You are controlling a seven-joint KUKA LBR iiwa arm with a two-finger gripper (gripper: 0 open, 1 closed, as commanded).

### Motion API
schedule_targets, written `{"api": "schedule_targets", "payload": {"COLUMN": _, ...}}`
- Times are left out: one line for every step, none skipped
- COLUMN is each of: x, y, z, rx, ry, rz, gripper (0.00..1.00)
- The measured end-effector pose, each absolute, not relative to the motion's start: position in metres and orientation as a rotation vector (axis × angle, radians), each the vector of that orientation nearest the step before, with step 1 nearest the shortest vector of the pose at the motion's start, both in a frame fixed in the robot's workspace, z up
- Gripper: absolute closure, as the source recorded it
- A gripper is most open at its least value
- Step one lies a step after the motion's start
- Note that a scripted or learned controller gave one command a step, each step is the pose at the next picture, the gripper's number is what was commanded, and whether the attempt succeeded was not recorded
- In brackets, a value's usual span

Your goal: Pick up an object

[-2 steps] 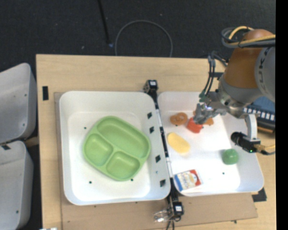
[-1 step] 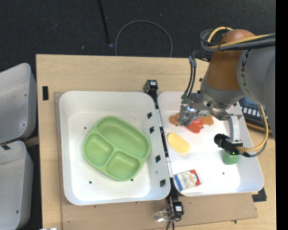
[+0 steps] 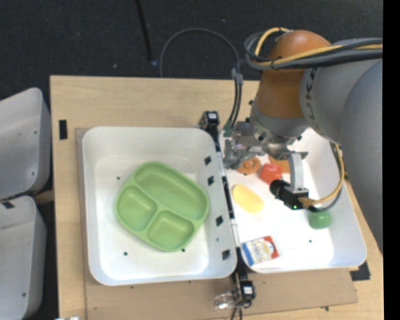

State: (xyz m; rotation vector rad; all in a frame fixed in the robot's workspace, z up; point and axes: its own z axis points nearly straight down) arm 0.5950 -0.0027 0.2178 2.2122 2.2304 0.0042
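Note:
In the right bin (image 3: 347, 245), my gripper (image 3: 245, 155) hangs low over the bin's upper left corner, beneath the orange band of the arm. Just under it lies a small orange object (image 3: 249, 166), partly hidden by the gripper. Beside that sits a red object (image 3: 271, 173). Further toward the front, a yellow lemon-like object (image 3: 248, 199) lies apart from the gripper. A green ball (image 3: 320, 219) rests at the right, and a small red, white and blue packet (image 3: 260, 249) lies near the front edge.
The left bin (image 3: 100, 259) holds a green divided plate (image 3: 162, 206). A ridge with black clips (image 3: 221, 192) separates the two bins. A black fitting with a cable (image 3: 288, 193) hangs from the arm over the right bin.

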Motion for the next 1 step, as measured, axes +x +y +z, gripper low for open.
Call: {"api": "schedule_targets", "payload": {"x": 0.6062, "y": 0.0576, "z": 0.2186, "rx": 2.212, "ry": 2.231, "rz": 0.005, "gripper": 1.0}}
